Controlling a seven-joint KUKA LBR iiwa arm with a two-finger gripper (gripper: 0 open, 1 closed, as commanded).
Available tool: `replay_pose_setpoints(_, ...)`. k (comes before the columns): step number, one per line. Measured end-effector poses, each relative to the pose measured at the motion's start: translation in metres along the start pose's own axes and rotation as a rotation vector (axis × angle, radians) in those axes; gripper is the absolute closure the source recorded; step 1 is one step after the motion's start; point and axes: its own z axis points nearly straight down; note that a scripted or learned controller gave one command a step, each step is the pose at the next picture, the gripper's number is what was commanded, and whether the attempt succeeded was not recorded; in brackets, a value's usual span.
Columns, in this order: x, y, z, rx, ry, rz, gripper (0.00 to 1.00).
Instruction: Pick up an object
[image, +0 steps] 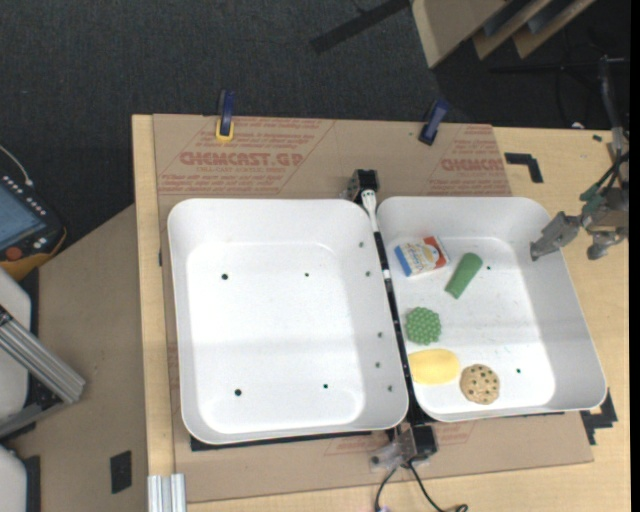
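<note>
Two white bins are sitting side by side: the left bin (270, 320) and the right bin (545, 330), which is holding five objects: a small snack packet (420, 257), a green cylinder (463, 275), a yellow lemon-like piece (434, 366), a bumpy green ball (422, 324) and a cookie (480, 383). The gripper (578, 236) is hovering at the right bin's far right rim, fingers spread, gripping nothing, its arm cut off by the frame.

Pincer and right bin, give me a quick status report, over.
Pincer at the right bin's far right rim, holding nothing. Box, green block, green ball, yellow lump, cookie all lying loose. Nothing in the way.
</note>
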Motion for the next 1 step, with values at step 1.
replay_pose_setpoints(1, 0.0416, -0.0854, 0.1253, 0.018, 0.009, 0.002, 0.00)
